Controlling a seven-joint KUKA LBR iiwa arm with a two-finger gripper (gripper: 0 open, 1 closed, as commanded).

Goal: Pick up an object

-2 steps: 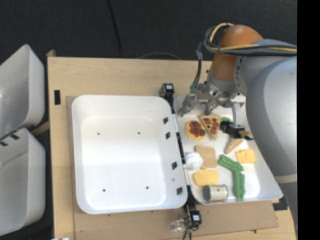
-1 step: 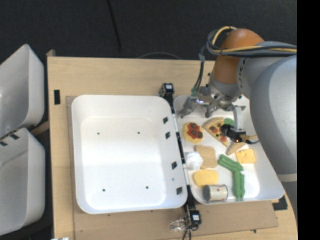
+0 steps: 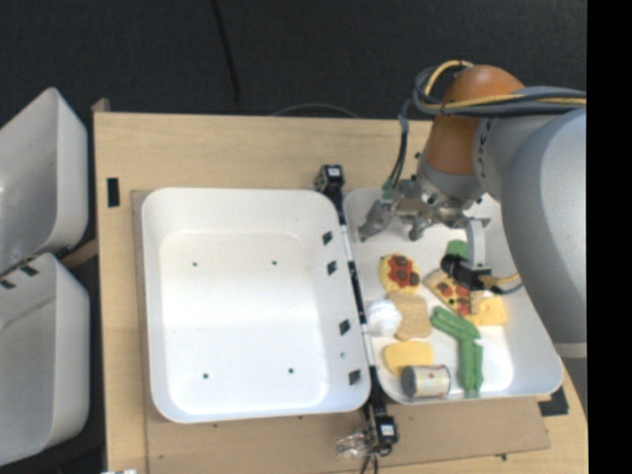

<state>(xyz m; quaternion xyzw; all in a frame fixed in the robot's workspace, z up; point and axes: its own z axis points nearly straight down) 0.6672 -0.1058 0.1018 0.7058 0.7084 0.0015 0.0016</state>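
1. Two shallow white plastic bins side by side on a light wooden desk (image 3: 118, 294).
2. Left white bin (image 3: 237, 304): bare white floor with a few small dark dots.
3. Right white bin (image 3: 523, 358): lots of toy food bunched near the middle and front.
4. In that pile: a small round pizza toy with red and yellow bits (image 3: 399, 271), a tan bread slice (image 3: 413, 316), a yellow cheese-like chunk (image 3: 407, 355), a long green bean pod (image 3: 464, 344) and a little silver can lying on its side (image 3: 427, 381).
5. Grey metal tool (image 3: 397, 221) up at the far end of the right bin, above the pizza toy, fingers spread apart, nothing between them.
6. Grey arm with orange band (image 3: 464, 126) coming in from the right.
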